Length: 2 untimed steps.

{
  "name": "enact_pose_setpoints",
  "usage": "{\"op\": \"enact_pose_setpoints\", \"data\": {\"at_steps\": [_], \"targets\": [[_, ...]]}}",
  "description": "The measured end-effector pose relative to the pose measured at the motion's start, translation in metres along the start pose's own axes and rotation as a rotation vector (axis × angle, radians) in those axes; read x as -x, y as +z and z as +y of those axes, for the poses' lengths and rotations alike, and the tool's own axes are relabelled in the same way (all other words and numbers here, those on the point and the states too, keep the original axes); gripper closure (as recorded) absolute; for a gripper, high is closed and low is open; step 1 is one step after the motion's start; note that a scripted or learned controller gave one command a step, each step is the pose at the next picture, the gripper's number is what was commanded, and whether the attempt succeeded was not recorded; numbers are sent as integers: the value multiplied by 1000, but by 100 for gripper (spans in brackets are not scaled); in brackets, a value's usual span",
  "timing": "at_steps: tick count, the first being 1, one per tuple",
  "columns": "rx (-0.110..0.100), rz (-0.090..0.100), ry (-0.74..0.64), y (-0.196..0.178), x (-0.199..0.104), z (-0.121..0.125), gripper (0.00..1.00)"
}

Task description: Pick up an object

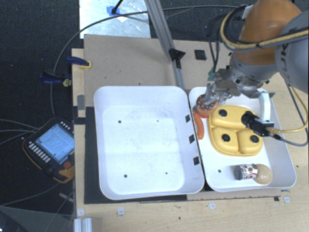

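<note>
Camera view: gripper (208, 104) low at orange stick's (199, 124) far end, right bin (222, 178); opening impossible to tell. Best centred over stick, clear of yellow block (231, 132).

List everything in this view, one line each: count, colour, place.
left bin: 1, white, left half of the bench
right bin: 1, white, beside the left bin
yellow block: 1, yellow with dark dots, middle of the right bin
orange stick: 1, orange, along the right bin's left wall
small bottle: 1, patterned with a tan end, lying at the right bin's near end
pendant: 1, orange and black with a lit screen, left of the bench
clamps: 2, blue, at the bench's far left edge
pole: 1, grey, slanting over the far side
arm: 1, grey with an orange band, from the right
tool: 1, grey, at the right bin's far left corner
</note>
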<state>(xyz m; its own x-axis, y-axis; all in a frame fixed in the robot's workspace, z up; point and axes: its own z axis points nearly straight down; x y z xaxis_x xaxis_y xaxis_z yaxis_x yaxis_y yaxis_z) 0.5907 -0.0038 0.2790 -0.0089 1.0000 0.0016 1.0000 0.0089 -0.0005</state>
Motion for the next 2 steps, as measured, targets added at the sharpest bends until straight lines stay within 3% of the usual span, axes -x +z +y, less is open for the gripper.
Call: {"op": "enact_pose_setpoints", "data": {"at_steps": [1, 2], "targets": [[-2, 0, 0, 14, -46, -37, 100], [-2, 0, 0, 34, -92, -56, 100]]}}
